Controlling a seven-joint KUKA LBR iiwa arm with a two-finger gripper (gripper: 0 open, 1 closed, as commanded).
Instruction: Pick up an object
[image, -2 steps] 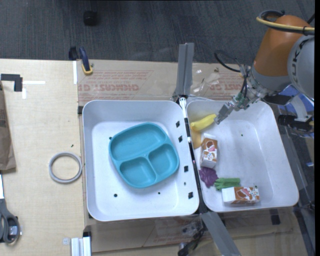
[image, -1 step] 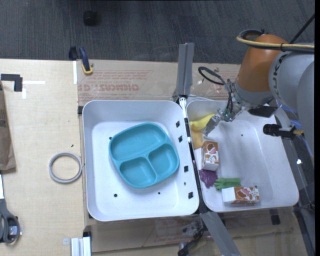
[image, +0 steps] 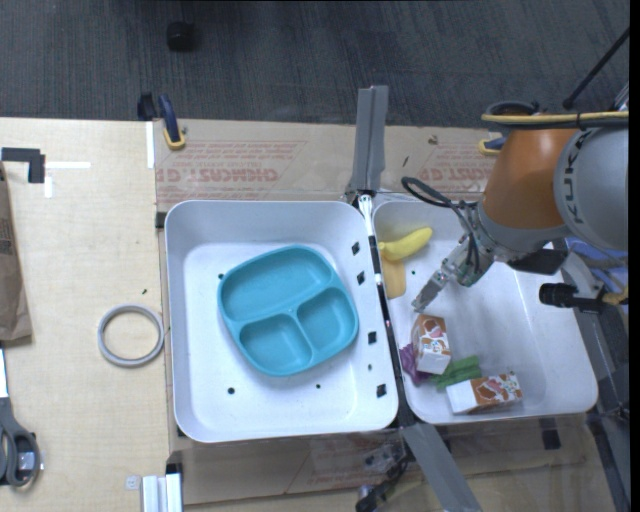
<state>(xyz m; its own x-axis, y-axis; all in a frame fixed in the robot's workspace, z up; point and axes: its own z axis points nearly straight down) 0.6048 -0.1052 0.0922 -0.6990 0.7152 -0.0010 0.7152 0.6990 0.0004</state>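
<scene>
Currently:
gripper (image: 432, 291): over right bin (image: 560, 350), tips angled down-left; can't tell its state, nothing seen held.
nearest target: small carton (image: 432, 345) just below tips, printed card, boxy, stands upright.
banana (image: 405, 244): just up-left, smooth yellow, long axis roughly crosswise.
farther: second carton (image: 486, 392), lying flat beside a green piece (image: 458, 370).
left bin (image: 190, 330): teal divided plate (image: 288, 309), glossy plastic.
</scene>
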